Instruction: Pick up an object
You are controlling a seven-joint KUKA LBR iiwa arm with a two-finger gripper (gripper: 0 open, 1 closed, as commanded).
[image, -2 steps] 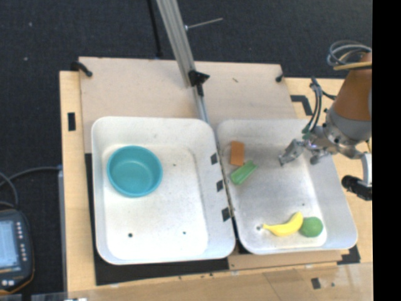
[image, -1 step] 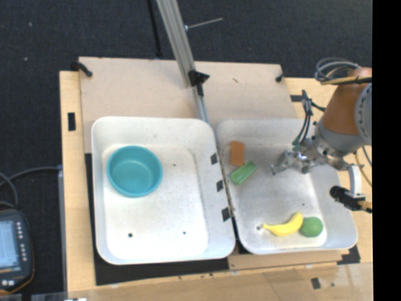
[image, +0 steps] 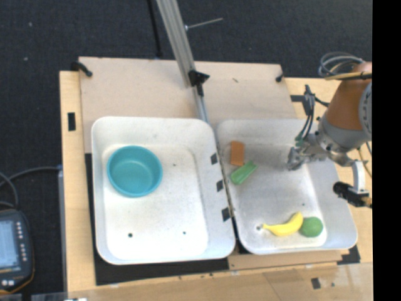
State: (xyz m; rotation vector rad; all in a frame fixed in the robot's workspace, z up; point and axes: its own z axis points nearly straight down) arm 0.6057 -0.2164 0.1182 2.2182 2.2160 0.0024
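Gripper (image: 297,158) hangs over the right bin (image: 276,130), near its 2 o'clock side; nothing visible between its fingers, and whether it is wide or narrow can't be told at this size. Step looks like approach/search: no object picked yet, arm poised above bare bin floor. Nearest candidates sit at the gripper's 9 o'clock: orange block (image: 237,153) and green block (image: 243,173), touching or nearly so, near the bin's left wall. Further off, at the gripper's 6 o'clock, banana (image: 283,226) and green ball (image: 312,227) lie just beside each other along the bin's bottom edge. Next move probably calls for a shift toward one target, a descent, then a close. Risks: the two blocks crowd each other and the wall, so a finger may land on the neighbour; ball likely rolls; banana is curved and low. Left bin (image: 156,237) holds a teal bowl (image: 134,170), well apart. A metal pole (image: 178,36) stands at 12 o'clock behind the bins, out of the way.
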